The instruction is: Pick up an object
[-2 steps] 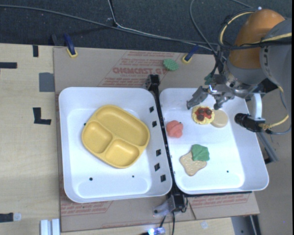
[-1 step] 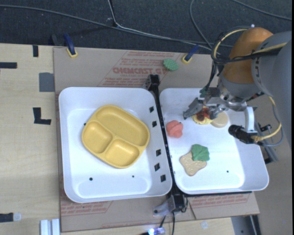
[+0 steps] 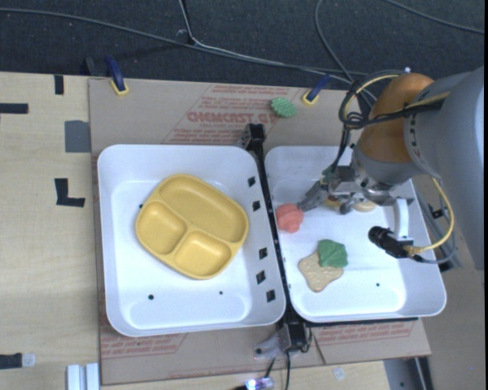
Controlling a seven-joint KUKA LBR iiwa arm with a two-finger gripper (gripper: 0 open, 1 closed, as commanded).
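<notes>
The arm (image 3: 415, 128) reaches in from the right and bends down over the right bin (image 3: 427, 299), its orange band sitting high above the wrist. The gripper (image 3: 335, 195) hangs low over the far half of that bin, pointing toward the divider between the two bins. Whether it is spread or closed I cannot tell; a dark finger-like part juts out to the left, but the tips blur into the wrist hardware. Just left of the gripper and a little nearer, a small red object (image 3: 289, 218) lies on the bin floor close to the divider; nothing I can see shows it being gripped. Nearer still, toward the middle of the same bin, a green piece (image 3: 333, 253) rests partly on top of a tan, cookie-like piece (image 3: 315, 275), the two touching. The left bin (image 3: 122, 299) holds a yellow divided plate (image 3: 192, 225) lying flat and turned at an angle. Beyond the bins, on the cardboard sheet (image 3: 187, 112) beneath them, sits a small green object (image 3: 283, 107), well apart from the gripper.
</notes>
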